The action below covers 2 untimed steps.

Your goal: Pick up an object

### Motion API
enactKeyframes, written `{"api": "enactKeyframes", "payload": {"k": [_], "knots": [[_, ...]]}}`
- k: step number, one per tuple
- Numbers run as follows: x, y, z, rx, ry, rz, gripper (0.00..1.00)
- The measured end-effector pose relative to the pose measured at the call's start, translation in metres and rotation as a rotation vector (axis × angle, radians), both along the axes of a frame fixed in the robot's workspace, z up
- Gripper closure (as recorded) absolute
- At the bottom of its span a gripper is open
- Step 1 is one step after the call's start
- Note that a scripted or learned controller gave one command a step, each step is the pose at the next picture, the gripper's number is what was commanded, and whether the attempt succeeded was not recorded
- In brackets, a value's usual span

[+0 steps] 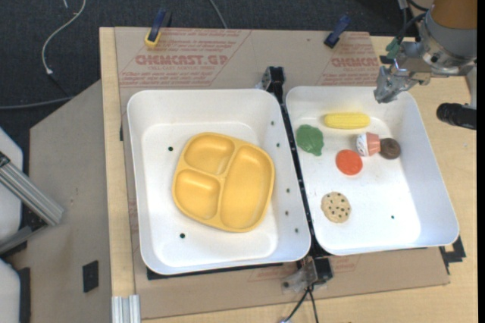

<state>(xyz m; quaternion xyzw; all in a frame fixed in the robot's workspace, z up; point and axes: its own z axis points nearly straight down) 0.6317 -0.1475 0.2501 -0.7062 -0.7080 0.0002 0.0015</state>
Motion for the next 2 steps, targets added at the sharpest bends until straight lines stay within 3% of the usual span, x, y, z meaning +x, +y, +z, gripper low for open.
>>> {"api": "enactKeyframes", "payload": {"k": [2], "knots": [[-0.037, 0.107, -0.021, 0.000, 0.001, 0.001, 1.00]]}}
